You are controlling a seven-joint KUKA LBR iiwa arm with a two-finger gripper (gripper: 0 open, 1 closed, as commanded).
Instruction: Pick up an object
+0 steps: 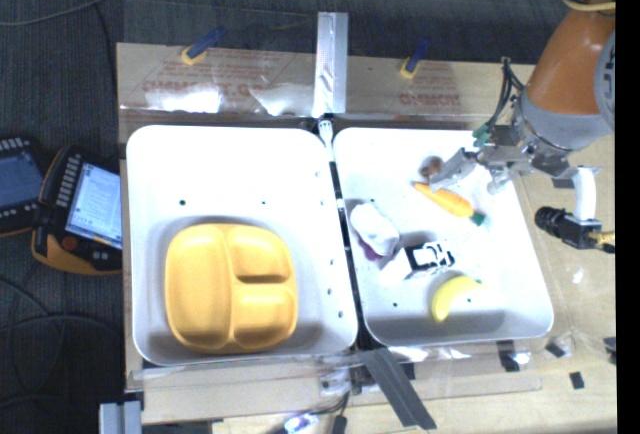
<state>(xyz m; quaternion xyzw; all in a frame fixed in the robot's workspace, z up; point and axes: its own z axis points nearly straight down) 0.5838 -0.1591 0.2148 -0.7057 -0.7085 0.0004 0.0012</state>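
While the pincer (478,165) hangs over the right bin (520,252), its opening cannot be told and nothing is seen held; carrot (446,201) just below-left of it, long axis slanting down-right; banana (450,297) farther toward the near rim

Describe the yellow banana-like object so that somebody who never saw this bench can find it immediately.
Start at the right-hand shallow white bin, the one on the arm's side. Look toward its near edge, at the bottom of the view, where a small curved yellow plastic banana lies just below a black-and-white object. Unlike the straight orange carrot-shaped toy farther back, it is plain yellow and bent.
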